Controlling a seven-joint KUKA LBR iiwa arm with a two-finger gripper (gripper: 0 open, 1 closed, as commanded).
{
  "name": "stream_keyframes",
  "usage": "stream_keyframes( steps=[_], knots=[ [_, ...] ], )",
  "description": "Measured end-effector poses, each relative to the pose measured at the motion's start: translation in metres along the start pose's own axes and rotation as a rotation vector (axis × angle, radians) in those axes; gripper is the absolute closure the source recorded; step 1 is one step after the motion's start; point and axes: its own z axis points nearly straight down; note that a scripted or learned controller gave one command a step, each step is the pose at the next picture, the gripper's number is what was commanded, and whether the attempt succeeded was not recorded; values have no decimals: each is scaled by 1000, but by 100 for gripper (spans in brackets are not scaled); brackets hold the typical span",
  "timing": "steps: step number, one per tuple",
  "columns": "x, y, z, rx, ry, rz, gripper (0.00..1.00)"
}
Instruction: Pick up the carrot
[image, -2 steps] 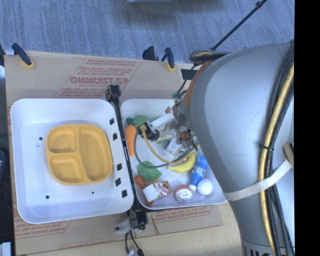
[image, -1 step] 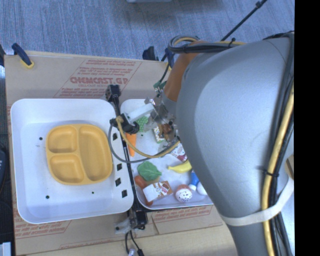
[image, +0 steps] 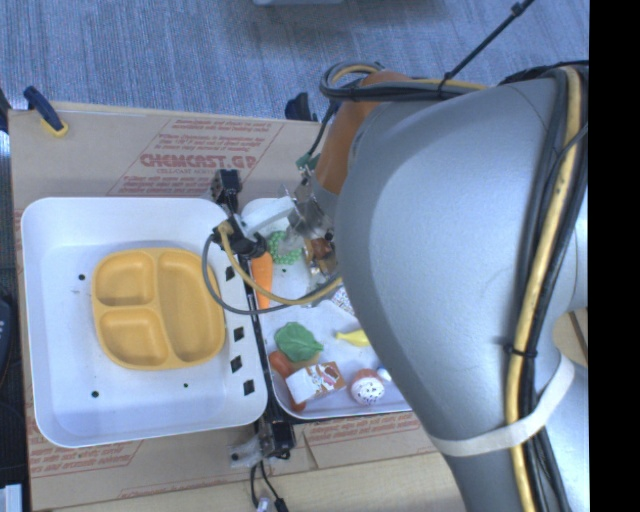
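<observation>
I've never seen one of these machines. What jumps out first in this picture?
The big grey arm fills the right side, hanging over the right bin. In the left bin lies a yellow divided plate. An orange carrot sits by the right bin's left wall, above a green leafy toy.

Your bench (image: 150, 150): brown printed cardboard.
On it you have two shallow white bins side by side, the left bin (image: 40, 300) and the right bin (image: 330, 405), touching along their inner edges.
</observation>
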Motion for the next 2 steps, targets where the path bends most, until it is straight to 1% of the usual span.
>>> stream_keyframes(
  steps=[1, 2],
  knots=[
    [-44, -11, 0, 1, -3, 0, 0],
    [-32, -25, 0, 0, 0, -97, 0]
  ],
)
